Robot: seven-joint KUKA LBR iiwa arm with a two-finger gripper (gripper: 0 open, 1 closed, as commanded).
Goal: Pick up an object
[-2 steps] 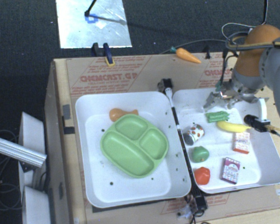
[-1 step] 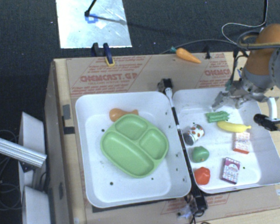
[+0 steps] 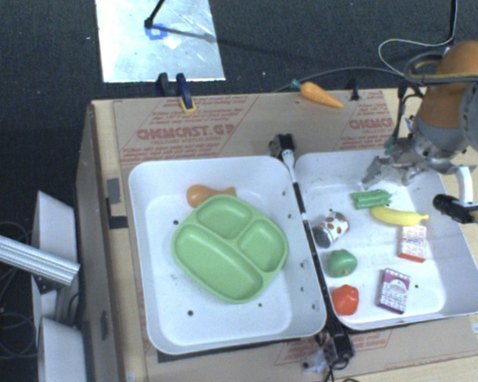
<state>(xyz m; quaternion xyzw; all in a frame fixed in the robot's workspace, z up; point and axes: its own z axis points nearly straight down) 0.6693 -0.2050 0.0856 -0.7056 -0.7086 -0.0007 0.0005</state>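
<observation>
Gripper (image 3: 398,168) hangs over the right bin's (image 3: 465,292) far edge, can't tell its jaw state. A green block (image 3: 371,198) lies just below it, with a banana (image 3: 399,215) beside that.

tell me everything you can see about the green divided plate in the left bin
The green divided plate is pale green, looks like smooth plastic, and has a rounded outline with three compartments split by raised ridges, none holding anything. It lies flat and face up, turned at a slant, near the middle of the left bin. An orange object sits at its far edge, partly hidden behind the rim; whether they touch is unclear.
</observation>
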